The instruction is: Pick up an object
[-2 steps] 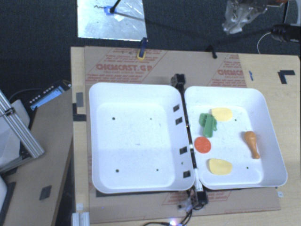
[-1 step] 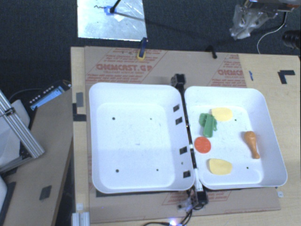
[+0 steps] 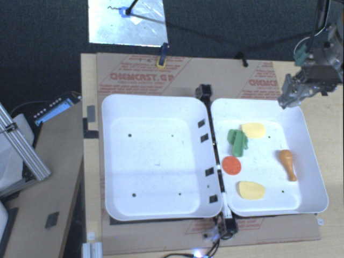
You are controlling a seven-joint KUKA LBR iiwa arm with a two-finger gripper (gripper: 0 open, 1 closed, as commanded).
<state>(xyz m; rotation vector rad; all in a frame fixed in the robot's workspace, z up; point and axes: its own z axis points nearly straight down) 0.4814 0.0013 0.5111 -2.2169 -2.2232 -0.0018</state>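
my gripper [image 3: 288, 97]: over far right corner of right bin, above its rim, nothing between fingers
right bin [image 3: 312, 198]: white, shallow, five items in it
green toy [image 3: 237, 142]: left part of bin, near divider
upper yellow piece [image 3: 253, 130]: just right of green toy, touching or nearly
red disc [image 3: 231, 166]: just below green toy
lower yellow piece [image 3: 251, 190]: near front wall
orange drumstick-shaped toy [image 3: 287, 163]: right side, apart from others
left bin [image 3: 115, 144]: white, beside right bin
bench [image 3: 64, 144]: cardboard sheet under both bins

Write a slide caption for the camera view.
Gripper hovers over right bin holding five toy foods.
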